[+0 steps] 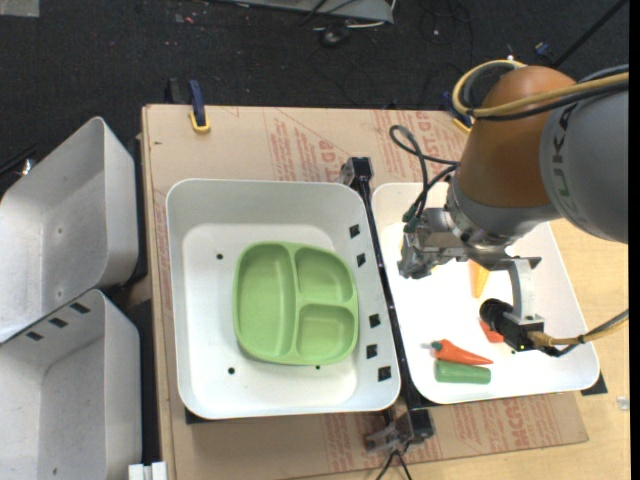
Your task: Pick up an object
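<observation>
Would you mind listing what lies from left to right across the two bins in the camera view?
Left bin → green divided plate → claw → green toy vegetable

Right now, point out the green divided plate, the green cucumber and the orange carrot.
green divided plate (296, 303): camera view, on its centre ridge.
green cucumber (462, 372): camera view, middle of its body.
orange carrot (464, 352): camera view, middle of its orange body.
</observation>
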{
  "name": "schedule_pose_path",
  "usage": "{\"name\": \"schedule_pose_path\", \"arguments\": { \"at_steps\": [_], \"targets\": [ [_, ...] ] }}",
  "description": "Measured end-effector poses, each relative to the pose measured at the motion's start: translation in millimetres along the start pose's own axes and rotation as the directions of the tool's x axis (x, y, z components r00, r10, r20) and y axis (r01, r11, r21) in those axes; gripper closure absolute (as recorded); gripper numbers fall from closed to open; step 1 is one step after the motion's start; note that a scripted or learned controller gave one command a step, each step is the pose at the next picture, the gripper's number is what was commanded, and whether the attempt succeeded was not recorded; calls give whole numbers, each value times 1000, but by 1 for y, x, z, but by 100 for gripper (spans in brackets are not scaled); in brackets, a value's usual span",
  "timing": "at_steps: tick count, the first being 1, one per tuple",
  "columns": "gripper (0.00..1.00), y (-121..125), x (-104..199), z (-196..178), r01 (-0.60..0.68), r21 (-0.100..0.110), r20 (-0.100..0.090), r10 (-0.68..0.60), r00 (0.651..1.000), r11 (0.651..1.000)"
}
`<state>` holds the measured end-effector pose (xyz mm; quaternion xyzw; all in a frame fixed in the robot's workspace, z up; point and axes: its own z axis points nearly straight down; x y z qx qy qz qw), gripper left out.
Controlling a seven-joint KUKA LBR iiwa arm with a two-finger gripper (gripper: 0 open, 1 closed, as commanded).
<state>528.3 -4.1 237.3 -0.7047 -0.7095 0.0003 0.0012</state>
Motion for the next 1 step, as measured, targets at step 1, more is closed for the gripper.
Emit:
{"name": "schedule_pose_path", "arguments": {
  "at_steps": [1],
  "targets": [
    [100,-11,63,4,2,0,-1,-2,1000,1000]
  ]
}}
